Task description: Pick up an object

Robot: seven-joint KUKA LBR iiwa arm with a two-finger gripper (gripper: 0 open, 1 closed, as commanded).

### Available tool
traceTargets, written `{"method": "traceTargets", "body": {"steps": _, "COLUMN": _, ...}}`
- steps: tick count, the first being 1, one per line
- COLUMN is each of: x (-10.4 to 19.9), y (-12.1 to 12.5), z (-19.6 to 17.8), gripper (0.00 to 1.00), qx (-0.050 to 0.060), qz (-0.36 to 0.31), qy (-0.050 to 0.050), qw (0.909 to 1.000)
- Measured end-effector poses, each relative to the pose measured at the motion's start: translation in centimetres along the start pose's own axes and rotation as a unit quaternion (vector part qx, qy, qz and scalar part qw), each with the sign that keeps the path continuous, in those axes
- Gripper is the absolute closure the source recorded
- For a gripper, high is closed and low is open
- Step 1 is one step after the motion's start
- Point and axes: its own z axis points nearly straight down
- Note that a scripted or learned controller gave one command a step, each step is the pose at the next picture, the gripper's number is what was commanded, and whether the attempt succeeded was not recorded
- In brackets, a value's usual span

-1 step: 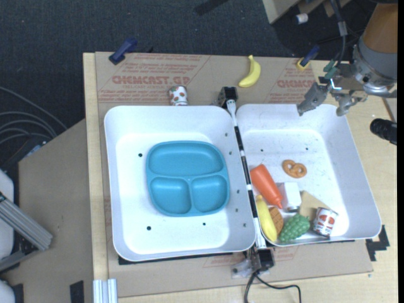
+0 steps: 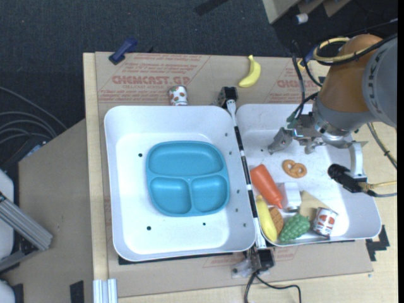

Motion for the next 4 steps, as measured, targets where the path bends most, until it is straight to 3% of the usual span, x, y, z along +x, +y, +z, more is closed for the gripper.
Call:
{"method": "traceTargets", "body": {"steps": 1, "x": -0.7, "y": -5.9, "z": 5.1, "gripper": 0.00, "qx": -0.001, "qz": 0.001, "qy": -0.002, "qw": 1.0000}}
{"method": "traceTargets", "body": {"steps": 2, "x": -0.5, "y": -5.8, "z": 4.2, "gripper": 1.00, "qx": -0.001, "qz": 0.001, "qy": 0.000, "qw": 1.0000}}
{"method": "traceTargets", "body": {"steps": 3, "x": -0.5, "y": -5.8, "z": 3.2, "gripper": 1.00, "qx": -0.002, "qz": 0.001, "qy": 0.000, "qw": 1.0000}}
{"method": "traceTargets", "body": {"steps": 4, "x": -0.5, "y": -5.8, "z": 3.2, "gripper": 0.00, "qx": -0.002, "qz": 0.001, "qy": 0.000, "qw": 1.0000}}
